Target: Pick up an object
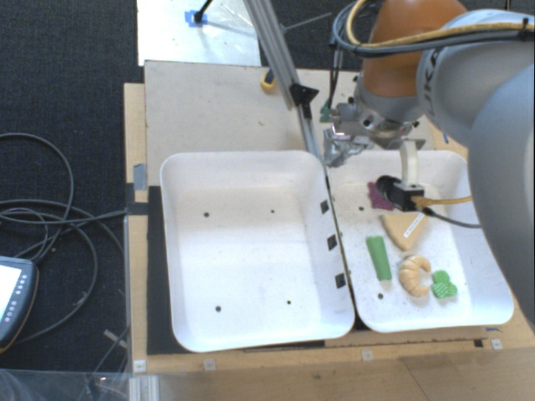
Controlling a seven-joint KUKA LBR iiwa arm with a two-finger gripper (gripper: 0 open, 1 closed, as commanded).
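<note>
- Five loose things lie in the right-hand bin point(472, 303) as the camera sees it: a purple piece point(379, 195), a tan wedge point(404, 229), a green cylinder point(378, 257), a croissant-shaped piece point(415, 276) and a small green lump point(445, 287).
- Any of them would do for the pick. All look to be resting on the bin floor.
- End effector point(336, 150) sits over the far corner of that bin, just beside the divider where it meets the left-hand bin point(251, 257).
- Cannot tell whether the end effector is spread or pressed together: it's small in the view and my wrist crowds it. I see nothing pinched in it.
- Nearest candidate is the purple piece, near the end effector but apart from it, toward the bin's middle.
- Tan wedge lies just beside the purple piece, on the near side. I can't resolve whether they touch.
- Green cylinder lies lengthwise close to the divider. Croissant-shaped piece and green lump are side by side at the near end, touching by the look of it.
- Progress, my read: nothing done yet. No grasp, no lift.
- Left to do: shift over a target, descend, close on it, raise it clear of the bin.
- Concern: no object sits under me in this corner, so closing here would likely catch nothing. The bin wall and divider are also tight on this side.
</note>
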